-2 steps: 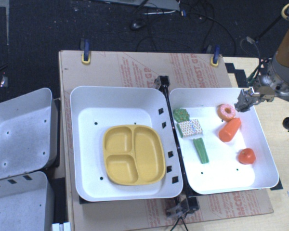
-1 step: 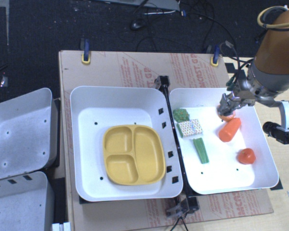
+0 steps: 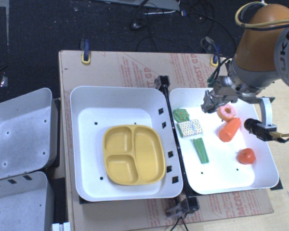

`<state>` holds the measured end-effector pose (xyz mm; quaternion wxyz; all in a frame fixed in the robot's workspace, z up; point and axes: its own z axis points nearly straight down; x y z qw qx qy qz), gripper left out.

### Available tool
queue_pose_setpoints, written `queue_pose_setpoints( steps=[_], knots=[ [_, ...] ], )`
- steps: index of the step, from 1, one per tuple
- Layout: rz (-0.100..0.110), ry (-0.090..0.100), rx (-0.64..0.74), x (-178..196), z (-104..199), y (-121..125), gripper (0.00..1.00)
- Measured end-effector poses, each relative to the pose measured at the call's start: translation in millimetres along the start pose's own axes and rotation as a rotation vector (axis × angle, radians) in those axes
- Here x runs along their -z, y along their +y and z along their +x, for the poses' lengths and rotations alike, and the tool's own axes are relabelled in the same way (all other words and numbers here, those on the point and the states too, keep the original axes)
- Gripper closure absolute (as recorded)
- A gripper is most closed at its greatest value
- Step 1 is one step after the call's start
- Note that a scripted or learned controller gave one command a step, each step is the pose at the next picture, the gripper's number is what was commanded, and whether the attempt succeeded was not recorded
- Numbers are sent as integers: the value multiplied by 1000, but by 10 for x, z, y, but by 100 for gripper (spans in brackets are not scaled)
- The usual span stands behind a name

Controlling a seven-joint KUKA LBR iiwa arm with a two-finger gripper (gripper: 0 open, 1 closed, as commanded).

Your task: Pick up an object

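The gripper (image 3: 210, 103) hovers just left of a pink, ring-shaped donut (image 3: 226, 112) (sprinkled). Whether it is spread cannot be told. An orange carrot (image 3: 229, 129) lies just below the donut.

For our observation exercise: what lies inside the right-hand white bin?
A pink donut, orange carrot, red piece, green stick, patterned block and green lump. The pincer covers the corner.

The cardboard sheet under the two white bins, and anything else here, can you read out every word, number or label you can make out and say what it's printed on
Cardboard sheet: faint red print repeated along its top and bottom margins, too blurred and skewed to read with confidence.
Arm: dark lettering at the picture's right edge, cut off and not legible.
White bins, yellow tray, and the checkered block: no words or numbers can be made out.
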<state>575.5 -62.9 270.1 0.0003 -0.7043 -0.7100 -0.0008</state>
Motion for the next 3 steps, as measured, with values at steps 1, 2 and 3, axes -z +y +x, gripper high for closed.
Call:
queue_pose_setpoints(
  steps=[1, 2, 3],
  knots=[
    [3, 1, 0, -62, 577, -60, 100],
    [3, 0, 0, -243, 1069, -13, 100],
    [0, 0, 0, -216, 1536, 31, 100]
  ],
)
